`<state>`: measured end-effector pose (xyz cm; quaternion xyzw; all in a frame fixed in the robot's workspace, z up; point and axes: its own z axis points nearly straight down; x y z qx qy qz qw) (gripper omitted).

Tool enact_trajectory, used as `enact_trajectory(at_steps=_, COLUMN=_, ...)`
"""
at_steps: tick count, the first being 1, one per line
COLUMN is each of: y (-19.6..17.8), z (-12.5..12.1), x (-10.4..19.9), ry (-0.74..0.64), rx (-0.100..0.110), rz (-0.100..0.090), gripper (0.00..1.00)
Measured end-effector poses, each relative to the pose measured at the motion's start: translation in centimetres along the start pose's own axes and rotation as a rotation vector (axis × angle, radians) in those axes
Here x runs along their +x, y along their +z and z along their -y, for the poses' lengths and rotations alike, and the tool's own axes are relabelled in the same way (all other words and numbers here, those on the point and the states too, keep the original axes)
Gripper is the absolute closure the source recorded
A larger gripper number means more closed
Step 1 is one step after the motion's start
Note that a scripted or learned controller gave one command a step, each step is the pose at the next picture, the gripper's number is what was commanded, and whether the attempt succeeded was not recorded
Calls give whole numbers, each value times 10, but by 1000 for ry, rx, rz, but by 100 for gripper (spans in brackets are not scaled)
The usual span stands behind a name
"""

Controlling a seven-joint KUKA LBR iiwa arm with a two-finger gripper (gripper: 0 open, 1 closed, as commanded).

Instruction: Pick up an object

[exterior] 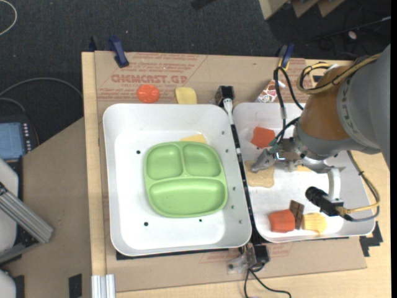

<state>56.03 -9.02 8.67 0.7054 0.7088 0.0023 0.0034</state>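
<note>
My gripper hangs low over the left part of the right bin, at the end of the grey arm with its orange band. Just below its tip lies a flat tan piece. A red block sits just behind it, toward the bin's far left corner. At the bin's near edge lie an orange block, a small brown piece and a yellow piece. Nothing shows held in the gripper.
The left bin holds a green divided plate with a yellow scrap behind it. On the board beyond the bins lie an orange item, a yellow item and a packet. Cables run behind the right bin.
</note>
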Motion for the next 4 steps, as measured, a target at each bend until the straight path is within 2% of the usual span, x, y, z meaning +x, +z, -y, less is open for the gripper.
enact_trajectory(at_steps=1, y=0, z=-19, x=-4, ry=4, rx=3, rz=-1, gripper=0)
enact_trajectory(at_steps=3, y=1, z=-106, x=-8, ry=2, rx=2, rz=0, gripper=0)
enact_trajectory(at_steps=4, y=-11, z=-106, x=-8, ry=2, rx=-2, rz=1, gripper=100)
